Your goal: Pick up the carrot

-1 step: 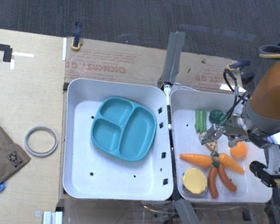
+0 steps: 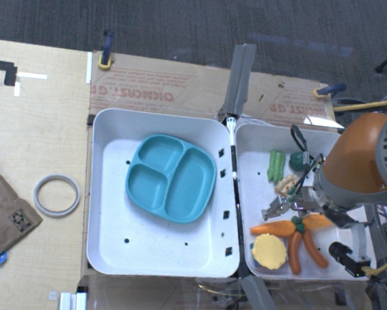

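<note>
Right bin [image 2: 245, 191], near edge: one yellow disc [image 2: 269, 251], two sausages [image 2: 296, 251]. One carrot [image 2: 275, 228] lies just behind, long axis left-right, tip left, green top right. Gripper [image 2: 275, 209] just above it; cannot tell its grip. One green pod [image 2: 275, 165] farther back.

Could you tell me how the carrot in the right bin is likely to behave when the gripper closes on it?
The carrot looks like smooth moulded plastic, so probably stiff and light. Its round, tapered body may roll or slip. It lies close to the sausages, which could get nudged.
</note>
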Robot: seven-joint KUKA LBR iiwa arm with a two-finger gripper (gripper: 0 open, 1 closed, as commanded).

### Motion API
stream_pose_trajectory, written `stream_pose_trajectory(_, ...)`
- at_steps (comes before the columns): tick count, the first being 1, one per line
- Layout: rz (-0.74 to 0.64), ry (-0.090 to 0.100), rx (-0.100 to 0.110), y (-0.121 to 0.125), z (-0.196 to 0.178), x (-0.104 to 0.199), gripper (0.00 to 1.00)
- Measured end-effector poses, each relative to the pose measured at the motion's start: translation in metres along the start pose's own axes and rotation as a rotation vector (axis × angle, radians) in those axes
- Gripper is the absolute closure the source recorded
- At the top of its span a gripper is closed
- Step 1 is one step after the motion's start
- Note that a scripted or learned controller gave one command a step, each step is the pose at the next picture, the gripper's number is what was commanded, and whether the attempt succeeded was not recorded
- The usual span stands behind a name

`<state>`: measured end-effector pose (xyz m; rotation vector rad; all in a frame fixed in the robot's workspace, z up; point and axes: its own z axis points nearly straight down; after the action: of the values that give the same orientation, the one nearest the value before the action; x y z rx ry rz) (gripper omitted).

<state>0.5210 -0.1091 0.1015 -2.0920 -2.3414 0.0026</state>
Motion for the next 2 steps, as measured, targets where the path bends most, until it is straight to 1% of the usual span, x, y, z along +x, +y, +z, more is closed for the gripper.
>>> stream_pose_trajectory(1,-0.045,0.001,0.0,-0.0265,0.0117,-0.0772,0.0)
stream_pose_trajectory(2,-0.041,0.002,0.002,-0.0265,0.0052,-0.0776,1.0)
